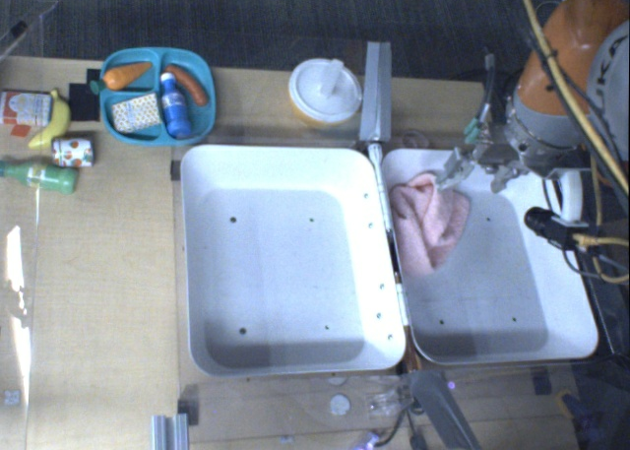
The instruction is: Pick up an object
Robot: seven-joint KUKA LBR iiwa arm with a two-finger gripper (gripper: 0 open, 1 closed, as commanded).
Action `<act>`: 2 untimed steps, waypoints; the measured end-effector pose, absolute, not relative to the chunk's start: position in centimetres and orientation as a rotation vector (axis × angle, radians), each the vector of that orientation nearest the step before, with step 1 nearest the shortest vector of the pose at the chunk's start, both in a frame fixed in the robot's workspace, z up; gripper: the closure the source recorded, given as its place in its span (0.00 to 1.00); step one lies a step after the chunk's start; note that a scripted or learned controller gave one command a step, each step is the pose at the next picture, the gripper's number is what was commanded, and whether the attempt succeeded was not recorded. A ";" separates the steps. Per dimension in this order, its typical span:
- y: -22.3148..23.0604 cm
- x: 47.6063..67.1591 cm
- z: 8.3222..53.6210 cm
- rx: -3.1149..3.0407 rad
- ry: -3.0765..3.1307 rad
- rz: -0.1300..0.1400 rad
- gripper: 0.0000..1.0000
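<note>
- Pink cloth (430, 222) lies crumpled in the right bin (551, 340), against that bin's left wall and toward its far end; it is the only loose thing in either bin, so I take it as the object to pick.
- The gripper (476, 166) hangs over the far part of the right bin, just beside the cloth's upper right edge. Its fingers look spread, with nothing between them.
- Whether a fingertip touches the fabric cannot be told from this slant.
- Risk: the gripper stands at the cloth's edge, not over its bulk. Closing here may catch only a thin fold, which could slip out on the lift.
- Risk: the cloth sits hard against the wall shared with the left bin (285, 350), so a finger coming down on that side could strike the rim.
- Risk: limp fabric may drape and drag along the bin floor.
</note>
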State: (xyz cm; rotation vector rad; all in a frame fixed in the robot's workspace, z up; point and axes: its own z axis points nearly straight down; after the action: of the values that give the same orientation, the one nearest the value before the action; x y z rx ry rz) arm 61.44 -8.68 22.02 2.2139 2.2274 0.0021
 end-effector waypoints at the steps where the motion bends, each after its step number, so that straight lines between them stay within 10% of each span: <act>1: -11.0 61.1 10.4 2.203 2.236 0.003 0.00; 2: -8.8 60.9 9.5 2.081 2.326 0.018 0.00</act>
State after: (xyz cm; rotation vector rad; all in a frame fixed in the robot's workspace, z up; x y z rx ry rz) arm 60.87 -8.77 9.48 2.0810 2.3259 0.0182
